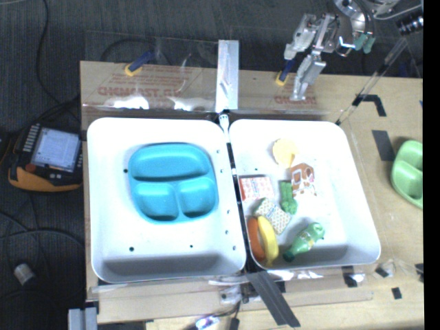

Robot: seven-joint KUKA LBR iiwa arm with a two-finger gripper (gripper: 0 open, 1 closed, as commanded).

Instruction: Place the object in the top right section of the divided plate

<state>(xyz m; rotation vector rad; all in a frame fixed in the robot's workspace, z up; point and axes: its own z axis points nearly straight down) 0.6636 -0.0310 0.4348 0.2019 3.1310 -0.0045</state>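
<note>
A blue divided plate (pixel 172 182) lies in the left bin (pixel 110 246), with one long section on its far side and two smaller ones on its near side. The right bin (pixel 350 205) holds several toy foods: a yellow round piece (pixel 283 150), a red and white box (pixel 302 177), a red and white packet (pixel 254 185), a green piece (pixel 287 201), a checkered piece (pixel 275 216), a banana (pixel 267 238) and a green bottle (pixel 304 240). My gripper (pixel 301 74) hangs open behind the right bin's far wall, apart from every object, with nothing between its fingers.
A metal divider post (pixel 227 74) rises behind the seam between the bins. A green holder (pixel 410 170) sits on the bench at the far right. A small screen device (pixel 49 153) lies on the floor to the left. Yellow clamps (pixel 139 63) hold a clear sheet at the back.
</note>
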